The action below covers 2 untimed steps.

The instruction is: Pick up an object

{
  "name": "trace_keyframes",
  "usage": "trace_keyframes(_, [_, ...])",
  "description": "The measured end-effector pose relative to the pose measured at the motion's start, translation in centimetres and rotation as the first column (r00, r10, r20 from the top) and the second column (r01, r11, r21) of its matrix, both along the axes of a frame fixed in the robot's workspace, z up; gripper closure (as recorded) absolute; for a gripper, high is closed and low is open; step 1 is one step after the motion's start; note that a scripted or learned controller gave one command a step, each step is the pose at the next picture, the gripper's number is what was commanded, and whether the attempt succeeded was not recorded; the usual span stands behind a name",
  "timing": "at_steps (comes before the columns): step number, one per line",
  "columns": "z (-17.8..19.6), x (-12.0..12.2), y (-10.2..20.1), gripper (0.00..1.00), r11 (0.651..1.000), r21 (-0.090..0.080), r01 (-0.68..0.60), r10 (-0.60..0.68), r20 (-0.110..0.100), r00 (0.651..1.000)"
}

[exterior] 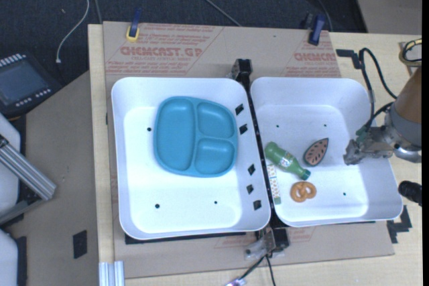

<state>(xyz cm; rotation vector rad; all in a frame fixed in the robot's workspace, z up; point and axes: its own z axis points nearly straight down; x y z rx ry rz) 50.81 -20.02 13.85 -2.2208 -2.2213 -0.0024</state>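
My arm (410, 110) ran off the frame's right edge, so most of it was lost to sight. My pincer (354, 152) was small and blurred, and I could not tell how its fingers stood. The label on the green bottle (287, 161) was too small to read. The dark screen device (20, 80) was cut off at the left edge.

The arm (410, 104) was grey, with a fat round part that looked brownish at the top. A black cable (373, 77) looped up beside it. The claw (355, 152) was small, grey and bumpy, made of metal.
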Motion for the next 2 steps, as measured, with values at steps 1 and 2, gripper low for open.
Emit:
trace_keyframes(1, [6.33,-0.30,-0.06,1.00,1.000,-0.003,-0.001,0.001,0.005,1.000])
trace_keyframes(2, [7.05,-0.22,-0.07,1.00,1.000,-0.002,-0.001,0.001,0.002,1.000])
